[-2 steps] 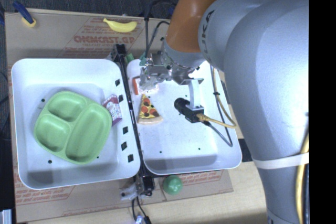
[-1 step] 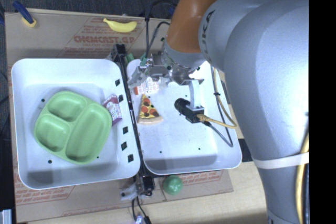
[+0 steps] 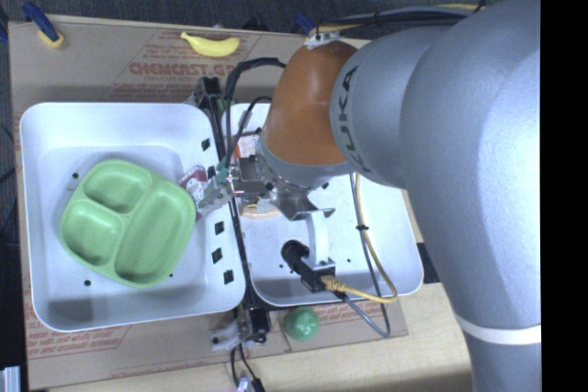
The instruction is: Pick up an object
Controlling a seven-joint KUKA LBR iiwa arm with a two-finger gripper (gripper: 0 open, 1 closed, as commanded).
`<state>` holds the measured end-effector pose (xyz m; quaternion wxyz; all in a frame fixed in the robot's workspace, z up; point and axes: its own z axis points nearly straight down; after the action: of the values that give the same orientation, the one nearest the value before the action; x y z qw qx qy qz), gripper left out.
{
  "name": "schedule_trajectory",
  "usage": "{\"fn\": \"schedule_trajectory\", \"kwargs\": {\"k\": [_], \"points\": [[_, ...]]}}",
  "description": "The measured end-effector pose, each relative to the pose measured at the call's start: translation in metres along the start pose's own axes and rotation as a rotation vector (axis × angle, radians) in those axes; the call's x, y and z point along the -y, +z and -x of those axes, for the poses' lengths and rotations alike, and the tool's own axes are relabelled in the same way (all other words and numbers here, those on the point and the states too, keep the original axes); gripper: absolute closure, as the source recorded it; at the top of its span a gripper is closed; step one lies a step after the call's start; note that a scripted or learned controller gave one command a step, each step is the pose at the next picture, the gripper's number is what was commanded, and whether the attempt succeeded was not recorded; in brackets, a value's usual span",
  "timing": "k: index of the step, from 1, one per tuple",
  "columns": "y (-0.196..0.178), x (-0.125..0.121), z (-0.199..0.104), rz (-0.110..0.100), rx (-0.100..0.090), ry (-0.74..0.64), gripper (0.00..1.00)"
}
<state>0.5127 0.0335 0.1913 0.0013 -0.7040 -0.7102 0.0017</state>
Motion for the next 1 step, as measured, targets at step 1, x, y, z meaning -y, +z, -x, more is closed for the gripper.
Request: {"fn": "schedule_trajectory", "kwargs": {"k": [1], "points": [[-0.0002,0.0180,0.0900,0.002,0.000,0.006,0.00]]}}
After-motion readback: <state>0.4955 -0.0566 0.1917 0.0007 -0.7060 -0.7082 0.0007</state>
